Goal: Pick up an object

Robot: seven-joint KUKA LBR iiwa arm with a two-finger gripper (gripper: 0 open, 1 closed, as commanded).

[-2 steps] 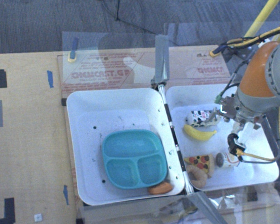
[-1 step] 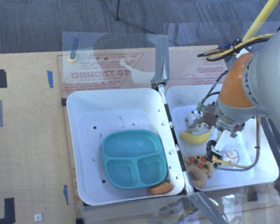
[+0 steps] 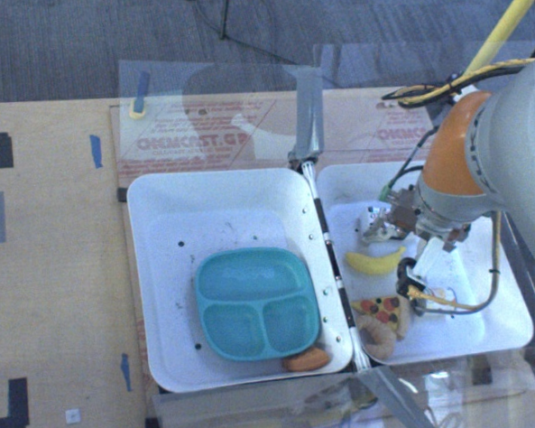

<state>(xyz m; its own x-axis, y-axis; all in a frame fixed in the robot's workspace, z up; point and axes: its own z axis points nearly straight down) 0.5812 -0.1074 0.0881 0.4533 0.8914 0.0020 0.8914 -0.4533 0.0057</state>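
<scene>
Banana [image 3: 375, 263] lies in the right bin [image 3: 492, 330], long axis roughly left-right, just below and left of the hand [image 3: 383, 222], which hangs low over the bin's upper left on the bent arm reaching in from the right; can't tell the hand's opening.

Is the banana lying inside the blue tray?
No. The banana lies in the right bin, while the blue tray sits in the left bin.
</scene>
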